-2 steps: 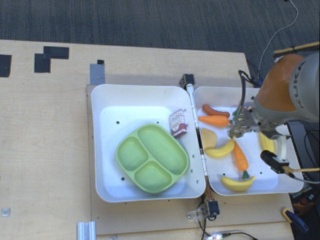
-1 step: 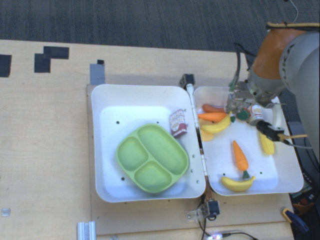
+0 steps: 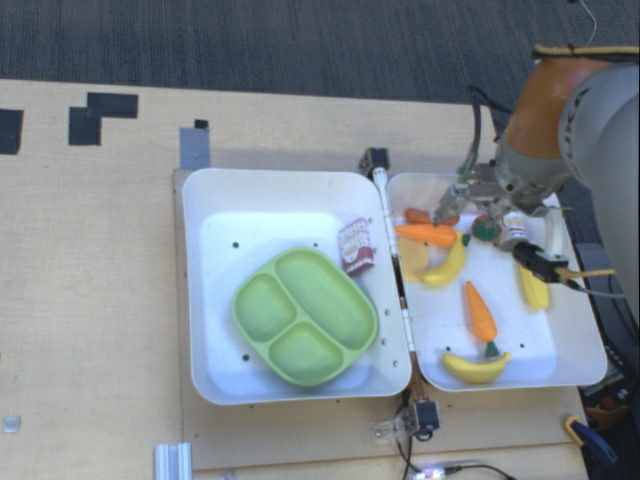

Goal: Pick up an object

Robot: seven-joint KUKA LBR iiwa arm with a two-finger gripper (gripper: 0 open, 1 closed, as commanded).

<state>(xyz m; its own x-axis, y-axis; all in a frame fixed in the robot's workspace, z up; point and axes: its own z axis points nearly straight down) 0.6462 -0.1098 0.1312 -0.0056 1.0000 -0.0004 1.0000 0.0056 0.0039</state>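
Note:
My gripper [image 3: 470,206] hangs over the far part of the right bin [image 3: 570,363], under the grey arm with its orange band. Just below it lie an orange carrot [image 3: 427,234], a small red piece [image 3: 414,215], a green piece [image 3: 485,231] and a small jar [image 3: 512,230]. Nearer the front of this bin lie a curved banana [image 3: 447,265], a second carrot [image 3: 481,312], another banana [image 3: 476,366] and a yellow piece [image 3: 533,287]. I see nothing held in the gripper.
The left bin [image 3: 200,268] holds a green divided plate [image 3: 305,315] and a red and white packet [image 3: 356,245] by its right wall. A black and yellow cable end [image 3: 548,265] sticks out over the right bin. Clamps sit between the bins.

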